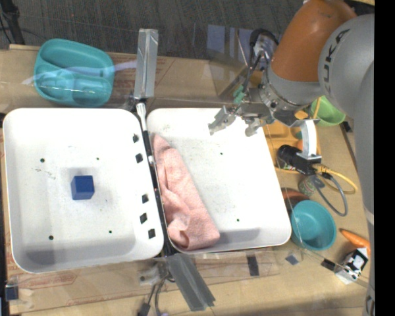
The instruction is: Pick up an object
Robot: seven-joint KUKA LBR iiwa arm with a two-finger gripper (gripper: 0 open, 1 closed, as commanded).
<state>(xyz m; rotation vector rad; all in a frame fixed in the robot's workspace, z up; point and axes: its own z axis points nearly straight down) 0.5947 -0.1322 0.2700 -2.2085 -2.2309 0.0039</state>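
A small blue cube (83, 187) lies on the floor of the left bin (26, 130). A pink cloth (182, 196) is crumpled along the left wall of the right bin (263, 176), running from its middle to its near edge. My gripper (236, 125) hangs over the far edge of the right bin, open, its two fingers spread apart with nothing between them. It is well to the right of and beyond the cloth, and far from the cube.
A teal plastic container (74, 72) lies beyond the left bin. To the right of the right bin sit a teal bowl (314, 224), a green cup (330, 112), black cables and small tools. A metal divider (145, 64) runs between the bins.
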